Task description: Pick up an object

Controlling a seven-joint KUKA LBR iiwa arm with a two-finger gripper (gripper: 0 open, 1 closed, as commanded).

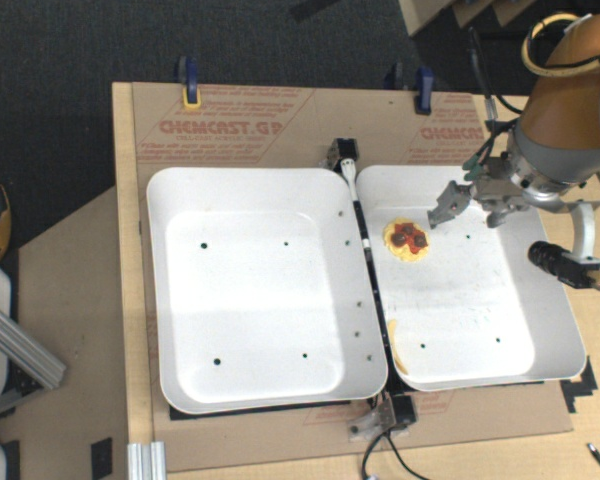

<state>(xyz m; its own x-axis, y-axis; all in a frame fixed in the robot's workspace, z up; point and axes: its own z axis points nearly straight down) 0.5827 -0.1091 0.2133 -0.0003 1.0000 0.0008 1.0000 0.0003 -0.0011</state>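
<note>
Dark carpet surrounds the counter (130, 128) and its two white bins. In the right bin (540, 358), near its upper left corner, sits a small toy pastry (407, 239): light, probably stiff; grip across its rim. The gripper (472, 204) hovers just beside it, fingers spread.

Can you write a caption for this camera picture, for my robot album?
The robot's gripper hovers by a small yellow-and-red toy in the right white bin.
</note>
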